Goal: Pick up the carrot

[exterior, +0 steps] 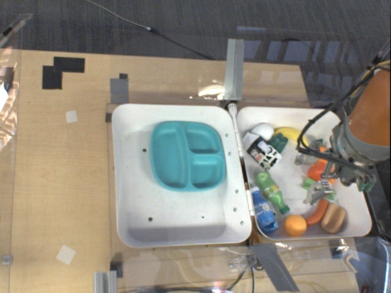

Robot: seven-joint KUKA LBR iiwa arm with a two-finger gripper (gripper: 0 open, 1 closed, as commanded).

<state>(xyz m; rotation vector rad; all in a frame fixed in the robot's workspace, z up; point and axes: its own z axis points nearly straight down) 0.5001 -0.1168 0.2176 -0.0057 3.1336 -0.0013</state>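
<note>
One gripper [322,177] over carrot [317,168], labels unreadable

Teal plate [186,155], orange carrot [317,169], white bins [128,182]

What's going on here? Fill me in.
A grey robot arm reaches in from the right over the right bin, which is crowded with toy food. Its gripper hangs low among the items, right by the carrot, which lies near an orange and a bread roll. Nothing looks lifted yet. The left bin holds a teal divided plate.
</note>
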